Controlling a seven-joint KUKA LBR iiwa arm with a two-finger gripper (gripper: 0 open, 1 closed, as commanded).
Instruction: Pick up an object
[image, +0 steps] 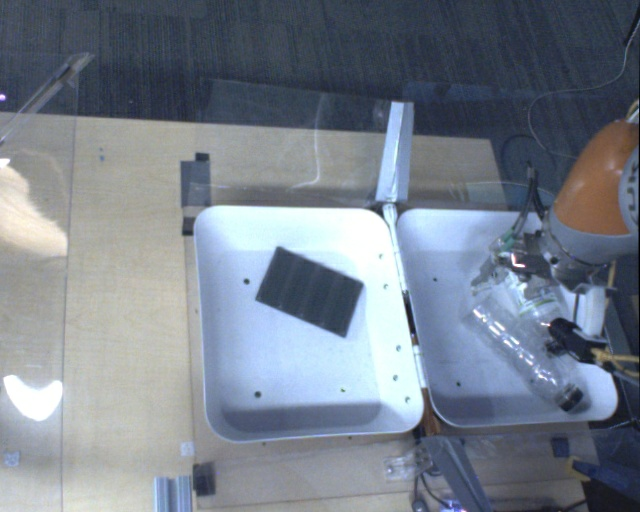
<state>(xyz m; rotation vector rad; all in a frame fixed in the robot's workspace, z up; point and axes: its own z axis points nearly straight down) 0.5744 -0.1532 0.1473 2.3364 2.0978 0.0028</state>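
A flat dark grey rectangular pad lies tilted in the upper middle of the left bin. A clear plastic bottle lies slantwise in the right bin, its dark cap toward the front right corner. My gripper reaches in from the right, below the orange band, and hangs low over the bottle's upper end. Glare and the clear plastic blur that spot, so contact with the bottle is unclear.
A metal divider post rises at the back between the two bins. Cables and a small black part sit at the right bin's right rim. Wooden bench stretches left of the bins.
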